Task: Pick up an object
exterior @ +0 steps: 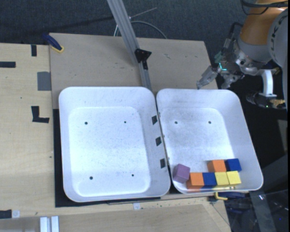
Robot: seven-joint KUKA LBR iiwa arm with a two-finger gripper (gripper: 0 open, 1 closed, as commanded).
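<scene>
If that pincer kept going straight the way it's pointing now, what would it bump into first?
The pincer points down and leftward, so it would likely meet the far rim of the right bin first. Depth is hard to judge; the blocks sit well away.

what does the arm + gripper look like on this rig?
The arm is grey with a broad orange band above the wrist and thin cable loops over its top. The gripper is small, grey metal with dark parts and a teal glint at its base.

Small coloured blocks are clustered in the near corner of the right bin [241, 129]. A purple block [182, 172] lies tilted at the left; orange, blue and yellow blocks [217, 174] are packed beside it.
</scene>
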